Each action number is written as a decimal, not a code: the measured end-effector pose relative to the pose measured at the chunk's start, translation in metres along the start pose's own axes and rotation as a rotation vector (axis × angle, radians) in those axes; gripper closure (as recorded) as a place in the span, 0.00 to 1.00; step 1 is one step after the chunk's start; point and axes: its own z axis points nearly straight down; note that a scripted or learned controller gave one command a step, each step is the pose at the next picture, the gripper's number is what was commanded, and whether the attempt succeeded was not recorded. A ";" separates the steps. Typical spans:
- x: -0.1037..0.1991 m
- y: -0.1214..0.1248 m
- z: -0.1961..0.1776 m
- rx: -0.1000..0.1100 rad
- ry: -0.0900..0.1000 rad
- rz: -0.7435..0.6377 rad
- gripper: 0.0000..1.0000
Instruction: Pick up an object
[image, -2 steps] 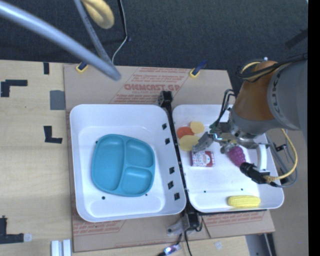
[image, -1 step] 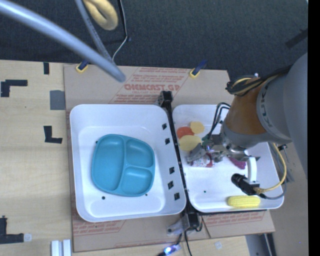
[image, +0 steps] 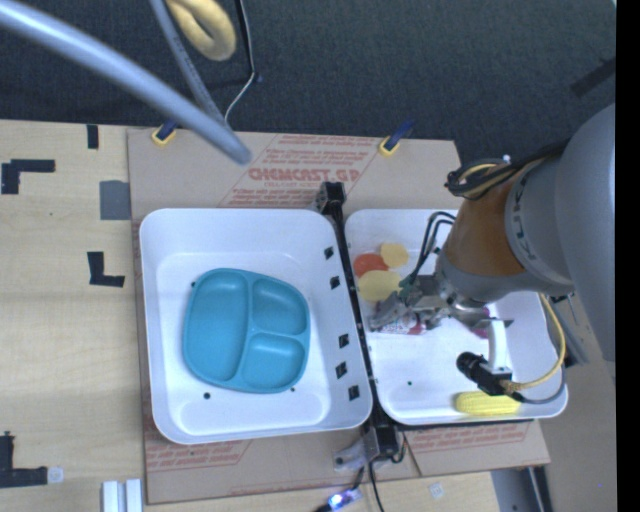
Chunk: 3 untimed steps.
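Note:
My gripper (image: 398, 314) is down in the right bin (image: 420, 400), near its left wall. Just above it lie small items: an orange-red piece (image: 370, 263), a pale yellow piece (image: 394, 255) and a yellow-green piece (image: 377, 285) that touches the gripper's upper side. A yellow corn cob (image: 487, 404) lies at the bin's front right edge. A bit of pink (image: 490, 322) shows under the wrist. The arm hides much of the bin's right half.
The left bin (image: 170, 300) holds a blue divided plate (image: 246, 329) in its middle. A black divider (image: 348, 300) runs between the two bins. Cardboard lies under both bins on the wooden bench.

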 end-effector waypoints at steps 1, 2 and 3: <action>0.000 0.000 -0.010 0.000 0.000 -0.001 1.00; -0.005 -0.008 -0.058 -0.003 0.001 0.001 1.00; -0.005 -0.011 -0.120 -0.006 0.000 0.000 1.00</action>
